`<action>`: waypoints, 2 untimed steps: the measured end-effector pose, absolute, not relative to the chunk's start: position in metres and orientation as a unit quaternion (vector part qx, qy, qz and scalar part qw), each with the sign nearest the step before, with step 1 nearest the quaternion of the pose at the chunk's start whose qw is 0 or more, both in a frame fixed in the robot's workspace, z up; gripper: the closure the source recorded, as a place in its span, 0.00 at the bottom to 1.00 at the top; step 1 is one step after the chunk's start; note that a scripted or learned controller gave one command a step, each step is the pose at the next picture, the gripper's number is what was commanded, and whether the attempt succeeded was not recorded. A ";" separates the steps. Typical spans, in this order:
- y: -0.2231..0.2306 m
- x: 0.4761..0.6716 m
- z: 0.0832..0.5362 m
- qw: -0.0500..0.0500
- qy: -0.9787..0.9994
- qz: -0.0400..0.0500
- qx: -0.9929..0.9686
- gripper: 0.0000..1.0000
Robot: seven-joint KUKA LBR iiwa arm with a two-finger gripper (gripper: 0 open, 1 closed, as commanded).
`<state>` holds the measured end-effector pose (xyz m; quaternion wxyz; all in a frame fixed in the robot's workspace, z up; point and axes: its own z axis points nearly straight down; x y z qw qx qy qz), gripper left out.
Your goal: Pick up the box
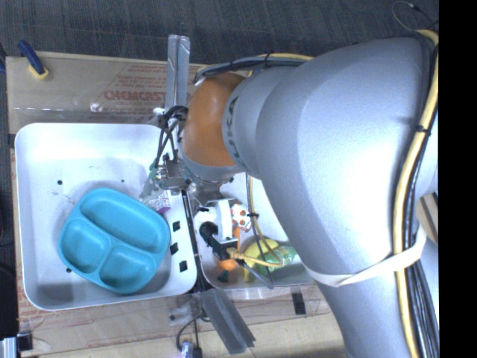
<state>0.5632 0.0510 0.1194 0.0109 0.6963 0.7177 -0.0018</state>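
Crowding the left bin (30, 222) right edge, blue tray (113, 239), arm (320, 148) above

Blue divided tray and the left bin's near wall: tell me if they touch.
Cannot tell. In the camera view the blue divided tray lies in the left bin, its lower edge close to the near wall, but the slanted angle hides any contact or gap there.

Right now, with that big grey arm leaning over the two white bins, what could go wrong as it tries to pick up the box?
1. The grey arm with the orange band hangs over most of the right white bin, so the camera sees little of the things crowded there; a grab could catch the wrong one.
2. The claw sits low near the wall between the bins and might bump it.
3. The blue three-part plastic tray lies close by in the left white bin and could get nudged.
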 end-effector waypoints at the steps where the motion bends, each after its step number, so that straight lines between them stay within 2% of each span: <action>1: -0.058 0.534 0.192 -0.001 0.687 -0.001 0.727 0.00; 2: -0.139 0.526 0.091 -0.002 0.680 -0.001 0.733 0.00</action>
